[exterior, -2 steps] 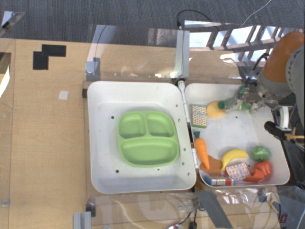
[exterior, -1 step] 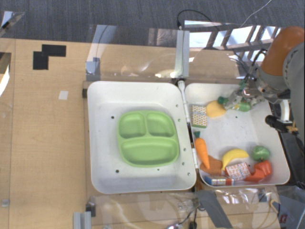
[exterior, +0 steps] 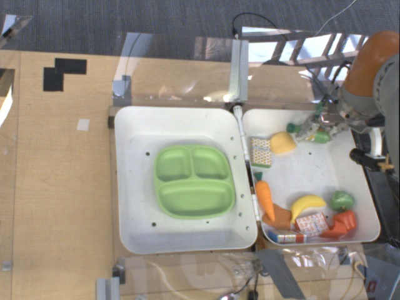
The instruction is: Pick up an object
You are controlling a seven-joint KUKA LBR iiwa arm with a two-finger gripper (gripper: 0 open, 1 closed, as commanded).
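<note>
My gripper hangs low over the far right corner of the right bin, under the grey wrist with its orange band. A small green item lies just left of it and another green piece sits right below it. Whether either one touches the gripper is unclear. A yellow lemon-like object rests a little further left. Along the bin's front lie a carrot, a banana, a green pepper, a red object and a small printed box.
The left bin holds a green divided plate. A patterned packet lies by the divider between the bins. A brown piece and a slim tube sit at the right bin's front wall.
</note>
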